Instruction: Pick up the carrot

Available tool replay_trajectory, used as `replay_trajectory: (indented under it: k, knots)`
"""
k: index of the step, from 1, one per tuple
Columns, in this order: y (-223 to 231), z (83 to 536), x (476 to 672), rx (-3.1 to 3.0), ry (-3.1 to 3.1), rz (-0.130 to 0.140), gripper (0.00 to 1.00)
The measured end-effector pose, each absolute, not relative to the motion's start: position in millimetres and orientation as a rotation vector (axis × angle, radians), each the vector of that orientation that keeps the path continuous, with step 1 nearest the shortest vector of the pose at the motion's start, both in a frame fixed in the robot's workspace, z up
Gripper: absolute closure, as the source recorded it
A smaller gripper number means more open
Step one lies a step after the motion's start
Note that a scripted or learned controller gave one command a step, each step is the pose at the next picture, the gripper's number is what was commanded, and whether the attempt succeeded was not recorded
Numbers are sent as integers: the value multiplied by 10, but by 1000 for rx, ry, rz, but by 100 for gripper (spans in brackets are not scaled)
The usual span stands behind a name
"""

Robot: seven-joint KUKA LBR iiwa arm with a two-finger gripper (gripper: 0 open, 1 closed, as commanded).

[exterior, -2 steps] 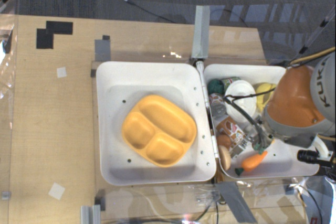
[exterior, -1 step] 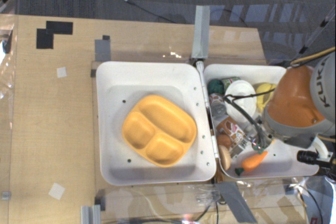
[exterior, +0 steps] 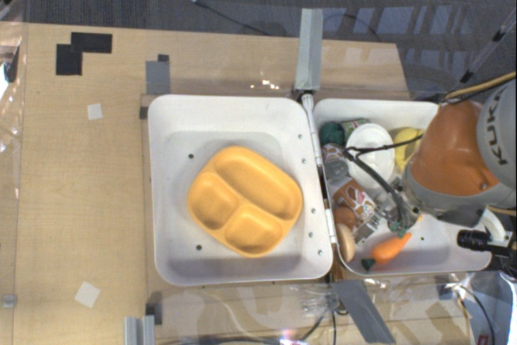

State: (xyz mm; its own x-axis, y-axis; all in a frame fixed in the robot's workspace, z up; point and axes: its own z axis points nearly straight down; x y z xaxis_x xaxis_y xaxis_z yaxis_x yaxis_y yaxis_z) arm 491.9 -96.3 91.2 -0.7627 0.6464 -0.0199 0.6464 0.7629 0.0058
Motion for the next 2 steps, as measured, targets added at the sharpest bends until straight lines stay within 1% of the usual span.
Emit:
replay_trajectory:
  k: [2]
  knots:
    - [-950,913,4911,1160,2897,-6,0]
